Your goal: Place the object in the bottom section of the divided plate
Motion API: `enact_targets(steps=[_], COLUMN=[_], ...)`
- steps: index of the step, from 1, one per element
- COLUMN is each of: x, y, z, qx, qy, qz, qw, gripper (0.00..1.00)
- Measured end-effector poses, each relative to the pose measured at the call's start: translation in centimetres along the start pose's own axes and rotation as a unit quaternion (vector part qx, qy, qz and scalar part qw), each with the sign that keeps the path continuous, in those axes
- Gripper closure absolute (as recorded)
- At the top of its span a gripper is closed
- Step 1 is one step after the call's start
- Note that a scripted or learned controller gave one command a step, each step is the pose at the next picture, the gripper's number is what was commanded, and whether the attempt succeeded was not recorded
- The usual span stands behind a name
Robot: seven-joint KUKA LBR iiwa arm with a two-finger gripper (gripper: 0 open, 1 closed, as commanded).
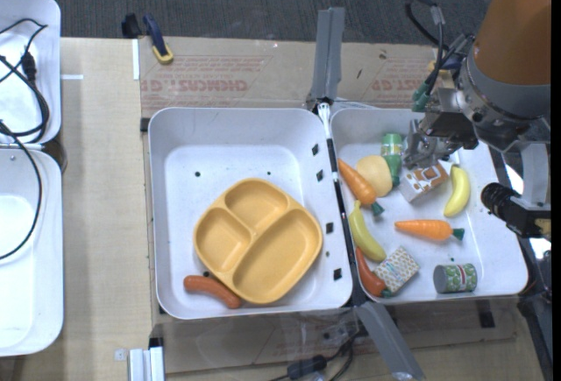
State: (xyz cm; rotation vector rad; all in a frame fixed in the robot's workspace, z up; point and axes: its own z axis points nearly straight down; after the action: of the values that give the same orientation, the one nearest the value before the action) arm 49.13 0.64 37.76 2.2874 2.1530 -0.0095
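Observation:
The yellow divided plate (256, 222) lies in the left bin (166, 195), with two small sections toward the upper left and one large section toward the lower right; nothing lies in any of them. My gripper (428, 153) hangs over the back of the right bin (504, 278), just above a small white and orange carton (426, 181). A green bottle (391, 149) and a pale yellow round fruit (374, 174) lie just to its left. I see nothing held between the fingers.
Also in the right bin are two carrots (428, 230) (356, 181), two bananas (458, 190) (365, 234), a speckled box (399, 269), a green can (455, 278) and a red piece (369, 276). A sausage (210, 289) rests in the left bin by the plate's lower left rim.

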Motion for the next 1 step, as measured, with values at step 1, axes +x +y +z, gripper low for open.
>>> enact_targets(steps=[1], x=[6.2], y=[-1.69], z=[12.77], qx=[0.001], qy=[0.0], qz=[-0.028], qw=[0.9996], gripper=[1.0])
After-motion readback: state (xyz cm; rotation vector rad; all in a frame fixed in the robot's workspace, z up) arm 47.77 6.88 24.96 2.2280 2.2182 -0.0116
